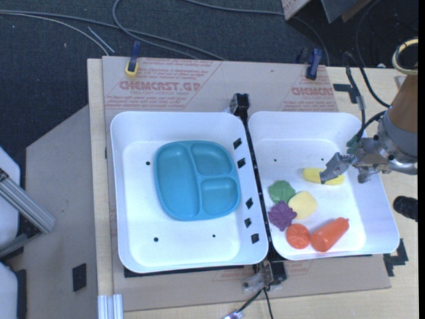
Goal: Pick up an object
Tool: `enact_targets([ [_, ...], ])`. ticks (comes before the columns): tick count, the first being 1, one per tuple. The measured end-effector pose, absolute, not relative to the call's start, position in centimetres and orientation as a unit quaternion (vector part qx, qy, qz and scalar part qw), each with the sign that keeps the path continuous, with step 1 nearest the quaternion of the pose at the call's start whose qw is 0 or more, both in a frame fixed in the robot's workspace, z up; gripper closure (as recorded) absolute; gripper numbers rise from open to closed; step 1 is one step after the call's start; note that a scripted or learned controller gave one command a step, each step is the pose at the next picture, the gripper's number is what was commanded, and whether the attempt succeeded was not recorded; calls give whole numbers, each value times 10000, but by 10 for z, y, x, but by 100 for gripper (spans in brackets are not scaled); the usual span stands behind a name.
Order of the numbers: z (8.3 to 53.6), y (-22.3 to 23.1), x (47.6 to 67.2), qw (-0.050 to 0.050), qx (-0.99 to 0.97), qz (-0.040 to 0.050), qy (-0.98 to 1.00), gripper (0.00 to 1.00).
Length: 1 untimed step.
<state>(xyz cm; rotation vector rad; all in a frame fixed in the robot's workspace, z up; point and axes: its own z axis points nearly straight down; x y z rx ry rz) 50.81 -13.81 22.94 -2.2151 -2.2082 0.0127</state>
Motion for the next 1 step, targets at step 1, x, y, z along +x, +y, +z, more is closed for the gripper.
enact_targets([
  [1, 236, -138, 511, 11, -7070, -1, -7073, 0],
])
